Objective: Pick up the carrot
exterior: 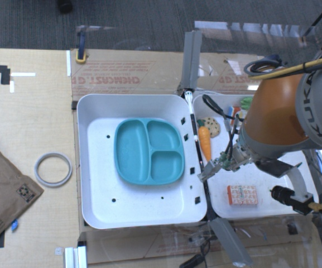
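A pale wooden surface [27, 110] sits against dark grey carpet [149, 10]. The left bin [94, 194] holds a teal divided plate [149, 151]. The carrot [205, 142] lies along the right bin's [272, 208] left edge, just beside the hand [219, 165]; whether it is clenched, I cannot tell.

You are looking at a robotics lab or test workshop, not a home. The pale wooden worktop [27, 110] carries two shallow white bins [88, 166] set side by side on printed cardboard [127, 71], with a metal post [191, 60] between them. A grey and orange industrial arm [278, 113] trails loose cables [261, 67]. A tape roll [53, 168] lies by, and dark office carpet [149, 10] runs behind.
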Robot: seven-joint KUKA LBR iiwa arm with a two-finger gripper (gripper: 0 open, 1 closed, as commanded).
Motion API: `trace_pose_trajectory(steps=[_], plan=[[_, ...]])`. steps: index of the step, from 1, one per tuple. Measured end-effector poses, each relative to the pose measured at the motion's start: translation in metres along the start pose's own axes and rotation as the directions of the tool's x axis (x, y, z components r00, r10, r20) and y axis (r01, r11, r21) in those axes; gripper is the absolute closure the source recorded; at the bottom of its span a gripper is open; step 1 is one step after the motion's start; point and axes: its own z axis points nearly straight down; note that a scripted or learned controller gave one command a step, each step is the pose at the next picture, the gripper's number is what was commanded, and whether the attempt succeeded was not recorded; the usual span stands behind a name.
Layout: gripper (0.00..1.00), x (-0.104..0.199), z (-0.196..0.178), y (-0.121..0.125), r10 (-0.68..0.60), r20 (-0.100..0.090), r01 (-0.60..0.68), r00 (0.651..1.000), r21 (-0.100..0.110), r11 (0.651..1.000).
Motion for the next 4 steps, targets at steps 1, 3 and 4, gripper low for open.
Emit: trace_pose_trajectory(steps=[1, 3, 4], plan=[[0.00, 0.003, -0.007, 0.064, -0.103, 0.001, 0.103, 0.995, -0.001, 0.995], [0.00, -0.035, -0.017, 0.148, -0.205, 0.003, 0.205, 0.979, -0.003, 0.979], [0.00, 0.020, 0.000, 0.064, -0.263, 0.000, 0.263, 0.965, 0.000, 0.965]])
